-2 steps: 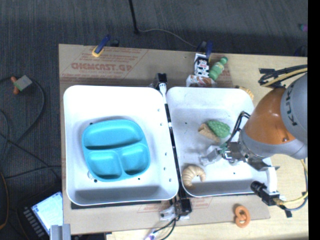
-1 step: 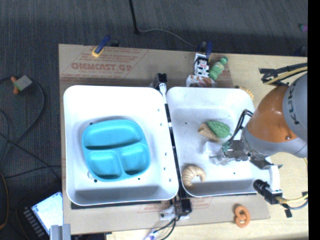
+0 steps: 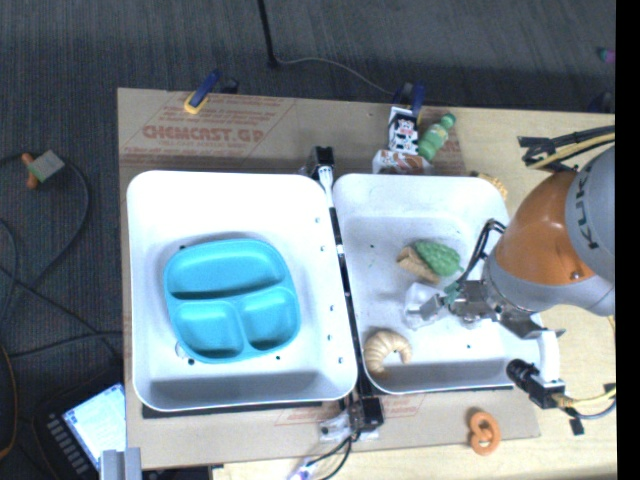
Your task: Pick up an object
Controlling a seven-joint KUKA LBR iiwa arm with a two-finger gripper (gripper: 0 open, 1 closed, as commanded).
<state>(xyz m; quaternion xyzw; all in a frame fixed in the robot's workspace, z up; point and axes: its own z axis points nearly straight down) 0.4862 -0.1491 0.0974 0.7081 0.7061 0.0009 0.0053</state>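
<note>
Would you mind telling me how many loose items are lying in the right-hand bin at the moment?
3, possibly more under the arm: a green item resting on a tan piece near the middle, a croissant-like item at the near-left corner, and a pale item by the end effector.

Grey KUKA arm (image 3: 600, 218) with rounded casing; dark lettering partly visible on the grey shell near the frame edge. Broad glossy orange band (image 3: 538, 236) above the wrist. Thin black cable (image 3: 484, 243) loops along the band's side. Metallic silver two-finger gripper (image 3: 432, 304) with dark fittings at the wrist end.
</note>
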